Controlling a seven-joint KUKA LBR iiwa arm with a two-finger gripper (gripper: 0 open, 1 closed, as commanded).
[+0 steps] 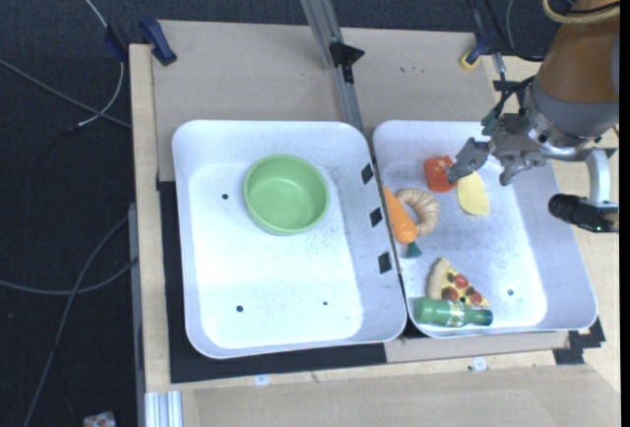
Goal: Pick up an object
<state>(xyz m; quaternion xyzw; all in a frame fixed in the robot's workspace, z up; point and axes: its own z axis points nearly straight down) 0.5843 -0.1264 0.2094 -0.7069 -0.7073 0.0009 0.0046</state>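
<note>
Nearest the lens, at the front edge of the right bin (551, 312), a green bottle (451, 314) lies on its side, long axis running from 9 to 3 o'clock with the narrower neck end toward 3. Just above it, touching or nearly so, sits a pizza slice toy (456, 285) with red and yellow dots, its pointed end aimed toward 11 o'clock.

Farther up the same bin, an orange carrot (399, 215) lies along the left wall, long axis slanted from about 11 to 5 o'clock, with a small dark green tip at its lower end. A beige ring (421, 205) rests against the carrot on its 3 o'clock side.

A red object (437, 170) sits near the bin's upper middle, partly hidden by the gripper; its shape is hard to read. At its 4 o'clock lies a yellow piece (473, 195), oblong, with its long axis close to 12-to-6, tilted slightly toward 11.

The gripper (489, 162) hangs over these two, reaching in from 3 o'clock. Its two grey fingers (467, 162) are spread apart, one over the red object's right edge, the other to the upper right of the yellow piece. Nothing sits between them.

The left bin (212, 317) holds a green bowl (285, 194), upright, toward its upper middle.
</note>
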